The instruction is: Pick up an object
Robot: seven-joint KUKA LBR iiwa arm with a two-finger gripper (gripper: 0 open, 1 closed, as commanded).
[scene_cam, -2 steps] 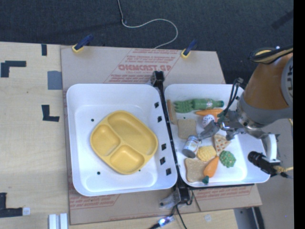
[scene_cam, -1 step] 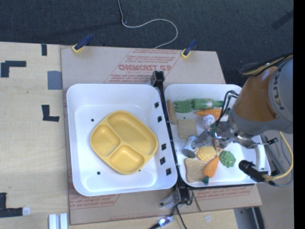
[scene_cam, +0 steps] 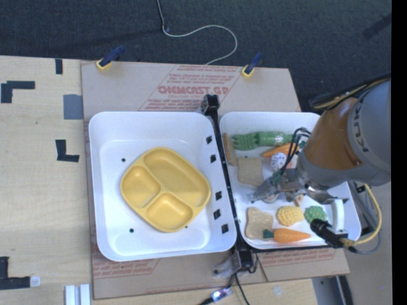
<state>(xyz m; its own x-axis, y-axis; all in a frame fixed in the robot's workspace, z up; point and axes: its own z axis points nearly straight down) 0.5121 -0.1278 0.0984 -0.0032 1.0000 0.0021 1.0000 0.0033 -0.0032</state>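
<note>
Camera view has the end effector [scene_cam: 267, 192] low in the right bin [scene_cam: 289, 118], finger state impossible to tell, amid bread [scene_cam: 250, 169], corn [scene_cam: 290, 216] and carrot [scene_cam: 292, 236]; best to centre on one item before closing.

This is a robotics lab bench, not a home or kitchen. Two shallow white plastic bins [scene_cam: 102, 189] sit side by side on a brown cardboard sheet [scene_cam: 184, 91] printed with red lettering, clipped at 12 o'clock by yellow-and-blue spring clamps [scene_cam: 109, 58]. The cardboard lies on a pale plywood tabletop [scene_cam: 38, 189] marked with dark tape pieces [scene_cam: 65, 151]. A thin white cable [scene_cam: 197, 33] trails over dark carpet at 12 o'clock, and a grey-and-orange industrial arm [scene_cam: 343, 142] reaches in from 3 o'clock.
</note>
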